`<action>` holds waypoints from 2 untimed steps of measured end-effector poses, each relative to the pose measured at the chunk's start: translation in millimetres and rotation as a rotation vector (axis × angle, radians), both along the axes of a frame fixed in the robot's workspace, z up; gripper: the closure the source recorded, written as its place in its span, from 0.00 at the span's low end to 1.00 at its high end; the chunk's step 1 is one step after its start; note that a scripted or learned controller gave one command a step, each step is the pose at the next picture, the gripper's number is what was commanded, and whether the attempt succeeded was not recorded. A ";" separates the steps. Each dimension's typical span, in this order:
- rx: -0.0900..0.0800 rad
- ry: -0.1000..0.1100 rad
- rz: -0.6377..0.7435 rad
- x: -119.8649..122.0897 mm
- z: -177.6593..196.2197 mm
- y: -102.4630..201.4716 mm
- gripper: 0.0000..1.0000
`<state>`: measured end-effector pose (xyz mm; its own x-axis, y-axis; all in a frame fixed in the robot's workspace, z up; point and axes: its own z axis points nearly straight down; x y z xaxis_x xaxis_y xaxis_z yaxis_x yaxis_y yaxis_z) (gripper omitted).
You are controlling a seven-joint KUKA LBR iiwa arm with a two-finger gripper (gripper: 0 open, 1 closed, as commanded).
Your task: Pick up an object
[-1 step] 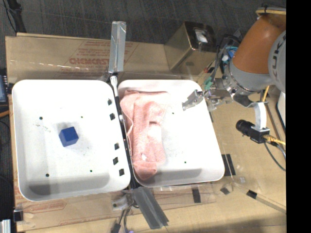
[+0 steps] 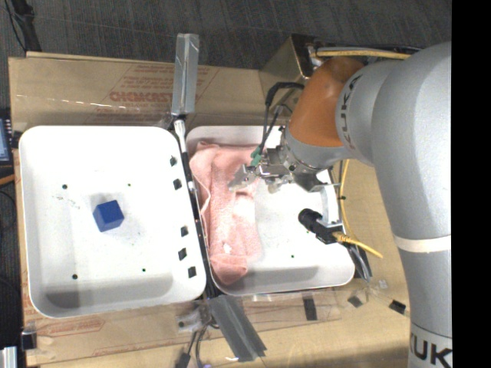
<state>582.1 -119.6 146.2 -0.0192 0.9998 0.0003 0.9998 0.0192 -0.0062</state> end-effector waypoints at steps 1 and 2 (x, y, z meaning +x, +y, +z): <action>-0.001 -0.003 -0.011 45.5 -54.8 -12.9 0.00; 0.000 -0.002 -0.005 46.0 -44.7 -11.3 1.00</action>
